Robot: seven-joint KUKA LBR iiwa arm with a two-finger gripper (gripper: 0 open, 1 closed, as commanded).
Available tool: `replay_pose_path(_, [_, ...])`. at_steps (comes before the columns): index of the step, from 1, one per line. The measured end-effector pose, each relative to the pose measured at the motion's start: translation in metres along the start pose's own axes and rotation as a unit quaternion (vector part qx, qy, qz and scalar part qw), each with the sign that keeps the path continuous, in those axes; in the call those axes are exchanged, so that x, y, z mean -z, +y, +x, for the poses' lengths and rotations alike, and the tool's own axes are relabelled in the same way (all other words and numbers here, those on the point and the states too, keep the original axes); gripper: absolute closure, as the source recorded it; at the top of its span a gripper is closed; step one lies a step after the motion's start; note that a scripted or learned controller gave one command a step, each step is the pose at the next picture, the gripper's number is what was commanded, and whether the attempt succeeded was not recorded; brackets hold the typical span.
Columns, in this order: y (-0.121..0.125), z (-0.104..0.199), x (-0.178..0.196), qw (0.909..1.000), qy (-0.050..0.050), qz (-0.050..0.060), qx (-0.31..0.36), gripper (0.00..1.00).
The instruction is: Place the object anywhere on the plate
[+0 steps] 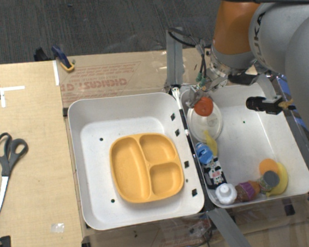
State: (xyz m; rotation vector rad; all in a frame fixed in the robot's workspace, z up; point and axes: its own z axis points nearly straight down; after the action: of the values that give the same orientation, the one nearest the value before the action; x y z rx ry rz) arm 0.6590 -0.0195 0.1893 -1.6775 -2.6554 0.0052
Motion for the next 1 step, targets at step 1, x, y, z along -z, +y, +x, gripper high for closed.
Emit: replay_pose_path(1, [0.006,0.0767,-0.0001,0.9998,0.001,0.0,0.022,1.0])
